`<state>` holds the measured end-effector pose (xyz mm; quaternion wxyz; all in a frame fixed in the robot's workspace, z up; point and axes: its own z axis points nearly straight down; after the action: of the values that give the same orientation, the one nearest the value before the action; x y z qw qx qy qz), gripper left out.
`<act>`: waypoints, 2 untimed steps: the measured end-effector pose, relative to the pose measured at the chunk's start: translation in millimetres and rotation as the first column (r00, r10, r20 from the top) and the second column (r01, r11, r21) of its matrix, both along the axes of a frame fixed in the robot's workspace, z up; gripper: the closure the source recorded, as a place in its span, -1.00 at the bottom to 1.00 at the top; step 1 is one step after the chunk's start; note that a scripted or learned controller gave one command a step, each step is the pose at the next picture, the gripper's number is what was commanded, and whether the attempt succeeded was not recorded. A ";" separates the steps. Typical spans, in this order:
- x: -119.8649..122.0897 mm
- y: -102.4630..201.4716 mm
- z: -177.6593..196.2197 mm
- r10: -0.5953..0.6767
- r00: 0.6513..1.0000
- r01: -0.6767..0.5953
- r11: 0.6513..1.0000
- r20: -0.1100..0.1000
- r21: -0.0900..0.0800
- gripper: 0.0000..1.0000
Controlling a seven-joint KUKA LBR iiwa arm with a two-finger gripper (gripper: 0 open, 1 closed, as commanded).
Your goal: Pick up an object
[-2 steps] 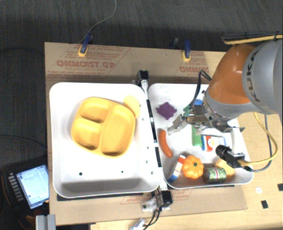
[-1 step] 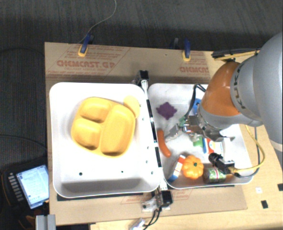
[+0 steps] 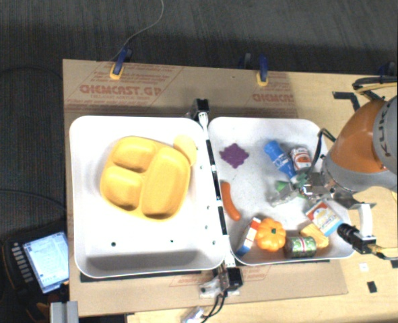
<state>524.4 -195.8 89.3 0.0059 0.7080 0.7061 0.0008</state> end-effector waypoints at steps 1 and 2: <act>-25.0 84.7 0.0 0.002 1.000 -0.002 1.000 0.005 0.002 -1.00; -24.1 84.8 10.5 0.003 1.000 -0.003 1.000 0.005 0.004 1.00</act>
<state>500.3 -111.0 99.8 0.0065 0.7071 0.7071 0.0040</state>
